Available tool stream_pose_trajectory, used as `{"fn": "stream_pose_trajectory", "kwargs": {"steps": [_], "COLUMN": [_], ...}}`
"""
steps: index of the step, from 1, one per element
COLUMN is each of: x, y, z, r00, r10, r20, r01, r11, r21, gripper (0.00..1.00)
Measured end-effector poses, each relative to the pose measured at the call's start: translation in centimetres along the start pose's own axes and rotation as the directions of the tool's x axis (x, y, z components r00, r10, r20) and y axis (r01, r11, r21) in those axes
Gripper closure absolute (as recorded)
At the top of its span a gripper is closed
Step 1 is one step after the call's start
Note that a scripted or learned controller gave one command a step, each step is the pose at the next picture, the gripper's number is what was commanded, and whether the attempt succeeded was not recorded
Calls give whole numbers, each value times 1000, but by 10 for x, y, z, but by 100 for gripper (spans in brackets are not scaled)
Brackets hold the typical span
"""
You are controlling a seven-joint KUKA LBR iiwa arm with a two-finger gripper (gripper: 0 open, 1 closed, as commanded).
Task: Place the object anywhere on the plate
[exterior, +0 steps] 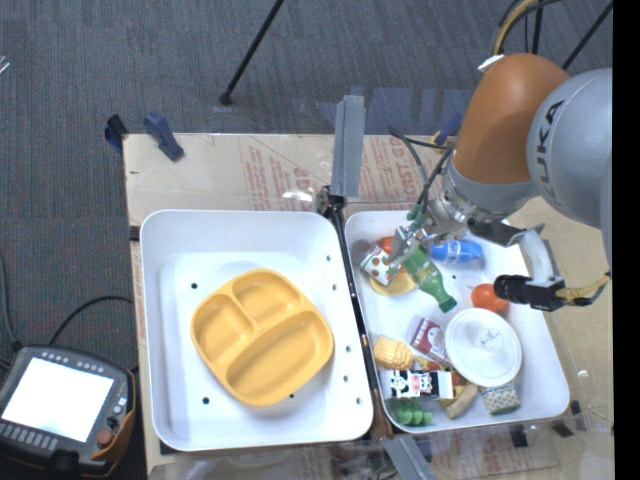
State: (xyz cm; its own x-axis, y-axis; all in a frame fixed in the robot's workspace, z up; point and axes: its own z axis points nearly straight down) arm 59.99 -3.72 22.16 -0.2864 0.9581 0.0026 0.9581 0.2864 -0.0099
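Glossy yellow plastic plate (262,335), smooth white bins (160,268).

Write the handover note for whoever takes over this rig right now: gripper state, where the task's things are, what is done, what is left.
Gripper: low over the far end of the right bin, among the toys; whether its fingers are open or shut cannot be told, and nothing is seen held.
Plate: yellow, three compartments, in the left bin, nothing on it.
Toys: green bottle, corn, white lid and others lie in the right bin.
Done: nothing placed yet.
Left: grasp one toy, carry it across, set it on the plate.
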Motion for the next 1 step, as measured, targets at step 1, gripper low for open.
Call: {"fn": "stream_pose_trajectory", "kwargs": {"steps": [1], "x": [79], "y": [-39], "z": [40], "r00": [996], "r10": [-90], "r20": [-1], "r01": [90], "r11": [996], "r21": [3], "gripper": [100]}}
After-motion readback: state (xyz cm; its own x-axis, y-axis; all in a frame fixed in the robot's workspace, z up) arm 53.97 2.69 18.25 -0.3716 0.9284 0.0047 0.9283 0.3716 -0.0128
